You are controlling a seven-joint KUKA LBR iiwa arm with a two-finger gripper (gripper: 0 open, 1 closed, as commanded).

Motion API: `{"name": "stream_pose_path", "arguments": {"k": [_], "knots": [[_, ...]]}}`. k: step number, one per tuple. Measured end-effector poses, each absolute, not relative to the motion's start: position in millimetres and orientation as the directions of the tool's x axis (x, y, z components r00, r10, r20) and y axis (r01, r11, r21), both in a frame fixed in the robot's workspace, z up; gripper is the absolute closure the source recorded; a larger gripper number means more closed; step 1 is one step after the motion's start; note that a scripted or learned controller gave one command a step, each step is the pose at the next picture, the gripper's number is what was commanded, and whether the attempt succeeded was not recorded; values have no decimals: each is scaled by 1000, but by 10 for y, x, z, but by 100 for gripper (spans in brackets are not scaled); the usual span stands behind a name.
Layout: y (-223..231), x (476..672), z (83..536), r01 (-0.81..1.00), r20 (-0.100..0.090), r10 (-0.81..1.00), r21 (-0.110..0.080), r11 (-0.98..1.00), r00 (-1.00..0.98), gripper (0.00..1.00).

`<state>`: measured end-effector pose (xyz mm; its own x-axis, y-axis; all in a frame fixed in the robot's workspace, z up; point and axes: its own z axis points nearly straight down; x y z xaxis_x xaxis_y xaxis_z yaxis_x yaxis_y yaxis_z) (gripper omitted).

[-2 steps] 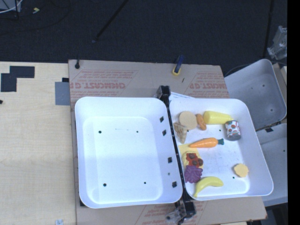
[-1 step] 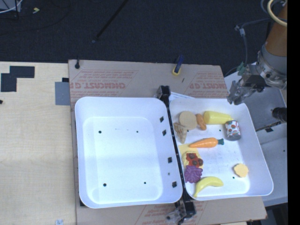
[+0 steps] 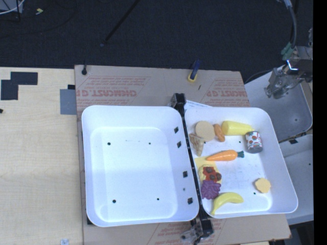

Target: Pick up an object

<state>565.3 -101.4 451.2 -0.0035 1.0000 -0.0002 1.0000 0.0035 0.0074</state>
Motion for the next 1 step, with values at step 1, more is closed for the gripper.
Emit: {"name": "stream_pose_path", "arguments": {"k": [1], "knots": [[-312, 5723, 5440, 1000, 1, 1000, 9, 8, -8, 100]]}}
